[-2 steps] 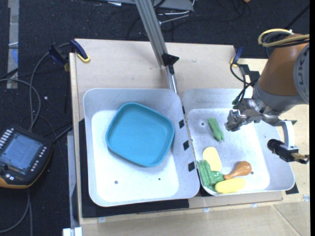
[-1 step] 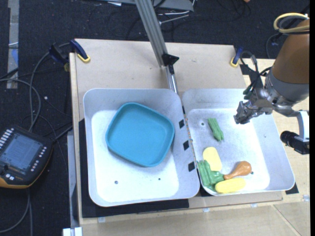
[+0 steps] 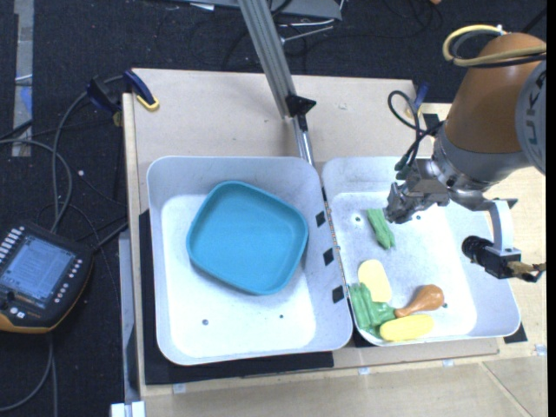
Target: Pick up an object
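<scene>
Tool (image 3: 401,207) sits low at right-centre of frame, just above the upper end of the slim green plastic pod (image 3: 380,229) in the right shallow white bin (image 3: 486,320), likely lining up a pick; clenched or released, cannot tell.

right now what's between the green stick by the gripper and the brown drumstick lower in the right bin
In the camera view, a pale yellow piece lies on the bin floor between the green stick and the brown drumstick. The rest of that stretch is bare white bin.
</scene>
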Action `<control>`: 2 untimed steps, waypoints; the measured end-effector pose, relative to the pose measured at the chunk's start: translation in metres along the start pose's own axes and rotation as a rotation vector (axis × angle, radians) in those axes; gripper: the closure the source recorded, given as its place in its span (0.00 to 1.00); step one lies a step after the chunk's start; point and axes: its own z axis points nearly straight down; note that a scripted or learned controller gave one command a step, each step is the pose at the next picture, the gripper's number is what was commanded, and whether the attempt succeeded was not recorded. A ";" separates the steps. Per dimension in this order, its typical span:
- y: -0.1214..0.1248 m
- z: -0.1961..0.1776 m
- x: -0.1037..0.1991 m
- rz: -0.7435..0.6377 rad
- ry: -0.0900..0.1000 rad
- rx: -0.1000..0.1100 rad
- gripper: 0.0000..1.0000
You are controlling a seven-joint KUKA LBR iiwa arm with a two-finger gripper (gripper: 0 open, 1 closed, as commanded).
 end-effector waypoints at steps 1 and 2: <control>0.012 0.005 0.047 0.000 0.000 0.001 1.00; 0.011 0.019 0.099 0.001 0.000 0.002 1.00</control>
